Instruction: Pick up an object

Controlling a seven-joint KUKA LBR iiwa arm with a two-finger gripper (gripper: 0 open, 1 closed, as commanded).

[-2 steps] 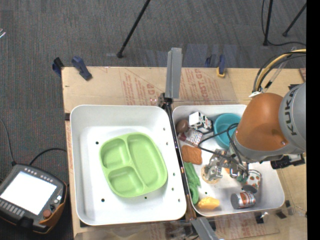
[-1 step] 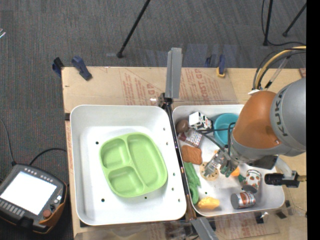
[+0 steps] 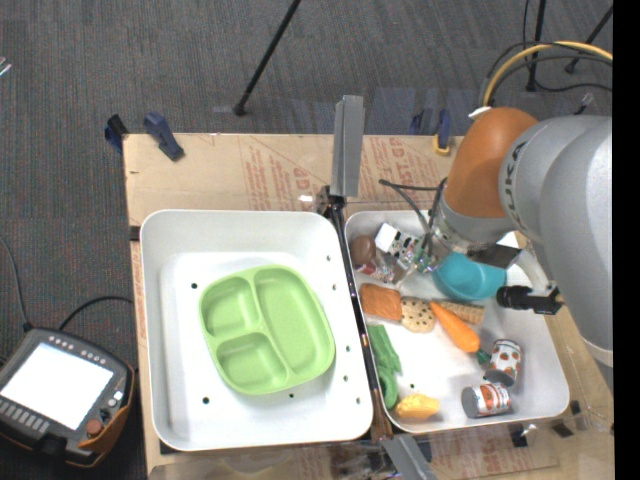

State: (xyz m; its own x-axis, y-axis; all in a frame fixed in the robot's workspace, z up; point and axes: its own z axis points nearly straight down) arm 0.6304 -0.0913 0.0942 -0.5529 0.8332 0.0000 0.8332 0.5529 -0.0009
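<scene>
The right bin point(image 3: 545, 368) holds several toy foods. A teal cup point(image 3: 468, 277) lies at its back, under the arm. In front of it lie an orange toast slice point(image 3: 381, 303), a chocolate-chip cookie point(image 3: 417, 315) and a carrot point(image 3: 458, 329). A green vegetable point(image 3: 385, 354) lies along the left wall, with a yellow piece point(image 3: 417, 406) by the front edge. Two small cans point(image 3: 487, 400) point(image 3: 505, 359) rest at the front right. My gripper point(image 3: 413, 254) hangs low over the bin's back left, next to a brown piece point(image 3: 361, 252) and a white piece point(image 3: 387, 236).
The left bin point(image 3: 165, 268) holds a green divided plate point(image 3: 266, 327). A grey upright post point(image 3: 348, 153) stands behind the divider between the bins. The arm's big grey body covers the right bin's back right. A tablet pendant point(image 3: 55, 388) lies on the floor at the left.
</scene>
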